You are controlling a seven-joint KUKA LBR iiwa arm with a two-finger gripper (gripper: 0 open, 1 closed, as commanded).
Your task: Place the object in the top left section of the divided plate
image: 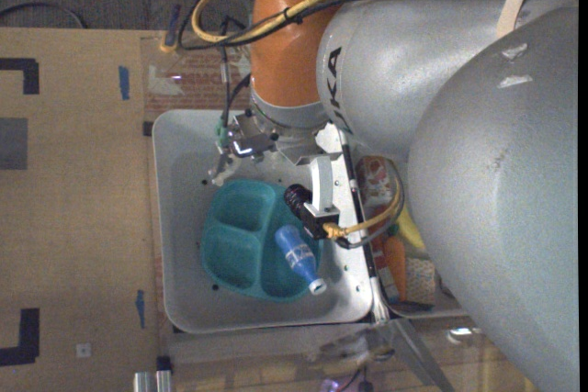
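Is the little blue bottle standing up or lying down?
Lying down. The blue bottle rests on its side across the teal divided plate, its white cap pointing toward the plate's lower right edge.

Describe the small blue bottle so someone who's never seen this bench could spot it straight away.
Find the shallow white bin under the grey arm's orange band, then the teal divided plate lying in it. The small blue plastic bottle lies on its side across the plate's right edge, white cap pointing toward the bin's lower right corner. It is the only blue, cylindrical thing there.

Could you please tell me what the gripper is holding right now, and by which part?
That cannot be told: the gripper hangs above the teal plate's edge.
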